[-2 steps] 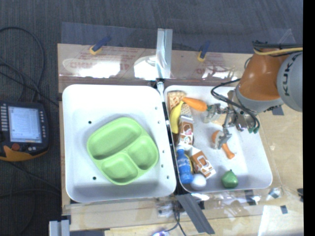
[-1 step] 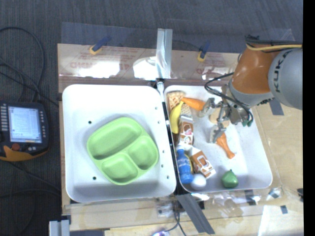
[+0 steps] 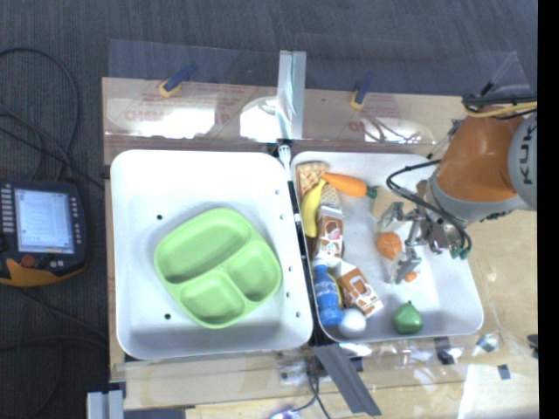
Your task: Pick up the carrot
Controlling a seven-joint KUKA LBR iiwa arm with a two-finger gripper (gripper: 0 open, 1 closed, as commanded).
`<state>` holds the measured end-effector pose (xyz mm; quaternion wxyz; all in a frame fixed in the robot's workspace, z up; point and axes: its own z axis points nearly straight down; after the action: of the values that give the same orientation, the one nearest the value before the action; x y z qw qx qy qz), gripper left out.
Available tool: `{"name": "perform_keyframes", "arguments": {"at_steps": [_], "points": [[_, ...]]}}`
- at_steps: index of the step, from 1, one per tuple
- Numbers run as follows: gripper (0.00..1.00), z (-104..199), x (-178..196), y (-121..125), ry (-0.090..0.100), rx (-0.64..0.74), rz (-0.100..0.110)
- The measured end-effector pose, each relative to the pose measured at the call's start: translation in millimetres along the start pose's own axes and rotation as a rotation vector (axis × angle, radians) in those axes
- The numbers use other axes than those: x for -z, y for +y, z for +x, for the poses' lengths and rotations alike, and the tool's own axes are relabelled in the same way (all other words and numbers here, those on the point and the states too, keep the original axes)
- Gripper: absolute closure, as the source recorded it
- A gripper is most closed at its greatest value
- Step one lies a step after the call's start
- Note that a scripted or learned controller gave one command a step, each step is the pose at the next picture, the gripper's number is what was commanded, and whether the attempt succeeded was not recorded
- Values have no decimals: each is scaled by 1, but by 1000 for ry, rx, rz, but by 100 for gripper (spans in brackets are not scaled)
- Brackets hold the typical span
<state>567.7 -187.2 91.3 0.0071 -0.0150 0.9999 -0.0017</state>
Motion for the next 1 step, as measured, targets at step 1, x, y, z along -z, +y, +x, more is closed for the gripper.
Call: {"name": "perform_keyframes", "arguments": {"at_steps": [1], "points": [[0,-4,0,26,-3,-111,3]]}}
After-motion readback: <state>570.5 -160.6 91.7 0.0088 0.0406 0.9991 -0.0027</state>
